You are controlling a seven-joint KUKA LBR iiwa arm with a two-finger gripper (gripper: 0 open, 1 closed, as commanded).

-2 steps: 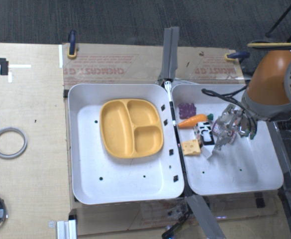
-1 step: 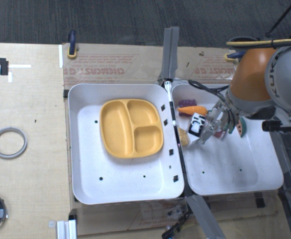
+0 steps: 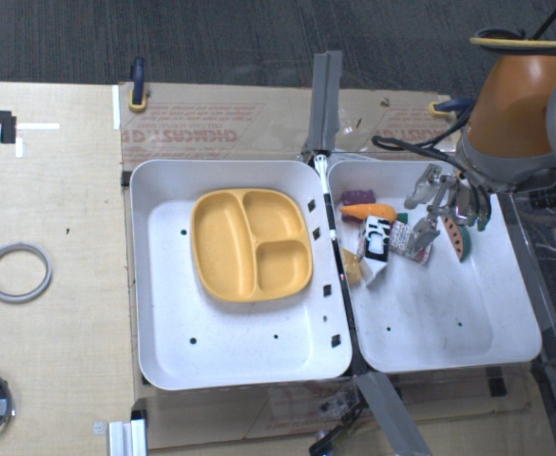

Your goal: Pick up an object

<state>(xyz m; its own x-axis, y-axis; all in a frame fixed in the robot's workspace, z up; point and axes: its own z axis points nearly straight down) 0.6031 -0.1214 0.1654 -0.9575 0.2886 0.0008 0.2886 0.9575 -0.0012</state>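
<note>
Camera view looks down on two white bins side by side, and the right bin serves as the landmark here. The gripper hangs over the far part of that bin, near its back wall, with the grey arm and its orange band just beyond the bin's far right corner. Whether its jaws are open or closed cannot be told from this angle. Below and beside it, in the bin's far half, lies a cluster of small objects: a purple piece, an orange carrot-shaped item, a black-and-white package, a clear wrapped item and a watermelon-slice toy. Left of the right bin, the other bin holds a yellow divided plate.
</note>
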